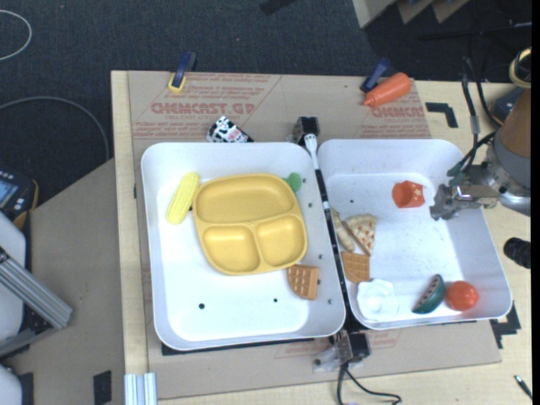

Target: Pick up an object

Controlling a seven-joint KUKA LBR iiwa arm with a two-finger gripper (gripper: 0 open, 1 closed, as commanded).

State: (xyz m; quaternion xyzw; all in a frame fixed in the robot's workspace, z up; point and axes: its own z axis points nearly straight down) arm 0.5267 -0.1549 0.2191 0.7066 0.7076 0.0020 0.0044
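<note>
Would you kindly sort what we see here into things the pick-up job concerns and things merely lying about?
Job:
hand
orange cup
tomato
watermelon slice
sandwich
waffle
corn cob

Lying about:
yellow divided plate
orange clamp
yellow clamp

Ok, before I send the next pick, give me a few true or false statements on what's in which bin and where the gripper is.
1. The yellow divided tray lies in the left bin. True.
2. The corn cob lies in the right bin. False: it lies in the left bin, beside the tray.
3. The gripper is over the right bin, near the small red-orange piece. True.
4. The red tomato rests on the yellow tray. False: it sits in the right bin's near corner, next to the watermelon slice.
5. A waffle piece lies in the left bin, by the tray's near edge. True.
</note>
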